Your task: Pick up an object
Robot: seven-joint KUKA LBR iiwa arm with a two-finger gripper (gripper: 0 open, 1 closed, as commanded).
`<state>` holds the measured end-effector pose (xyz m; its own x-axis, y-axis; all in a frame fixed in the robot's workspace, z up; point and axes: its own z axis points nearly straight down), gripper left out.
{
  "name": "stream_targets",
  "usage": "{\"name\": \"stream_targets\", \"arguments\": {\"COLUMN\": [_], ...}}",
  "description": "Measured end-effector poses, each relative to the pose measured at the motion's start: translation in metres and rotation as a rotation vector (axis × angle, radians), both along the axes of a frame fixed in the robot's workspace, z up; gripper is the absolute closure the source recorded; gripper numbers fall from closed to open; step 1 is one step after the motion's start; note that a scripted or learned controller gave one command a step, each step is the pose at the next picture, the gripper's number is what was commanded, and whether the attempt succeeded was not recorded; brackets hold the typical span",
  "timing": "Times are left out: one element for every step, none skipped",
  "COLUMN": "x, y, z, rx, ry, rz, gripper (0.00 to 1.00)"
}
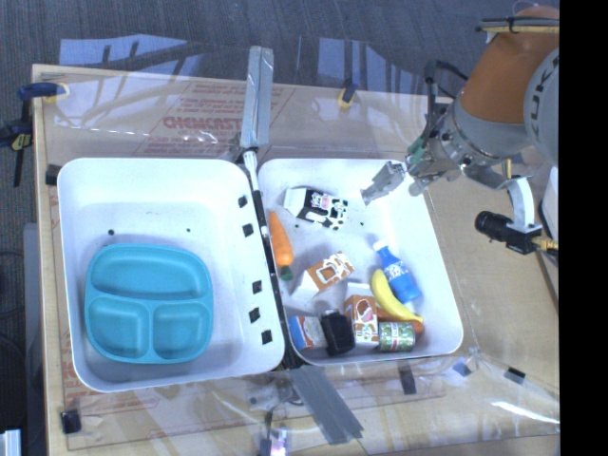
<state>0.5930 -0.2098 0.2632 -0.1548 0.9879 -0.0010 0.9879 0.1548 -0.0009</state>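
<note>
My gripper hangs over the back right part of the right bin, above its white floor, and nothing shows in it. Just to its left lies a black-and-white cow-patterned carton, apart from the gripper. An orange carrot lies along the bin's left wall. A small brown-and-white carton sits mid-bin. A blue bottle and a yellow banana lie toward the right. A black object, a blue-and-white packet and a printed can crowd the front edge.
The left bin holds a teal divided plate in its front half. A grey bar runs back from the gap between the bins. The arm's orange band and a black fitting stand at the right.
</note>
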Motion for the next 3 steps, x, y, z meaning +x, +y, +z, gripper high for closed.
{"name": "stream_targets", "arguments": {"x": [-0.053,-0.069,-0.064], "y": [0.0,-0.001,-0.001], "z": [-0.062,-0.151,-0.043], "rx": [0.001,-0.003,0.0], "ry": [0.003,-0.019,-0.001], "rz": [0.021,0.058,0.03], "gripper": [0.0,0.0,0.0]}}
